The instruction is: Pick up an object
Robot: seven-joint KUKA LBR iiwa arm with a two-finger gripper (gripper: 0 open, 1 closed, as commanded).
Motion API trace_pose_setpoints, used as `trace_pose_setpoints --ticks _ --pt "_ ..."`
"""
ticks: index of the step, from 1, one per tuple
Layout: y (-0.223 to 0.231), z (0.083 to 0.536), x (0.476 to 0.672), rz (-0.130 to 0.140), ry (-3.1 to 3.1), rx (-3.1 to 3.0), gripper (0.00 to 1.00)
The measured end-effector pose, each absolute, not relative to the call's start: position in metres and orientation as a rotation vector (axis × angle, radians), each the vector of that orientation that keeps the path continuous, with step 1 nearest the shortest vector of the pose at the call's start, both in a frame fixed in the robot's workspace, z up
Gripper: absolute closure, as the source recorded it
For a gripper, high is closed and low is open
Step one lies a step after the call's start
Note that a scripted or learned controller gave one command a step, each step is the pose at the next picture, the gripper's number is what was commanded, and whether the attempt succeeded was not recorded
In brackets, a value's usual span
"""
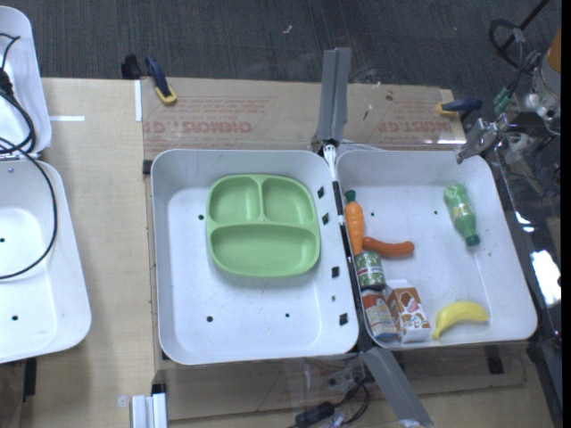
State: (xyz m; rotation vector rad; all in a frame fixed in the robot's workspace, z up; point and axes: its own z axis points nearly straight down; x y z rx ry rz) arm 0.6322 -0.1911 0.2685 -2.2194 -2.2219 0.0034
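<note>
Objects for picking lie in the right bin (508, 239), and we count six of them. Against its left wall we see a carrot (354, 224) lying lengthwise, and just below it a small can (369, 270) with a green label. An orange sausage-like piece (390, 247) lies beside the carrot, slanting right. Toward the bin's near edge we find two small cartons (397, 313) side by side, touching each other, and just right of them a yellow banana (460, 316). A green bottle (461, 213) lies well apart from the rest, near the far right corner, its cap pointing toward the near side.

In the left bin (178, 310) we see a green divided plate (263, 226) with three compartments, sitting flat in the far half.

Both bins rest on the tabletop (98, 132), a pale wooden surface with blue and yellow clamps (161, 83) at its far edge.

We see the end effector (482, 139) at the right bin's far right corner, above the rim and apart from every object; whether it is released or clenched we cannot tell.
</note>
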Motion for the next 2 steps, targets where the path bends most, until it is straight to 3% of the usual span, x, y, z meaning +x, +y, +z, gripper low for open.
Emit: trace_pose_setpoints --ticks 1,2 --pt "-0.216 0.169 0.592 0.004 -2.252 -2.189 0.0" --pt "-0.211 0.091 0.606 -0.013 -2.258 -2.17 0.0"
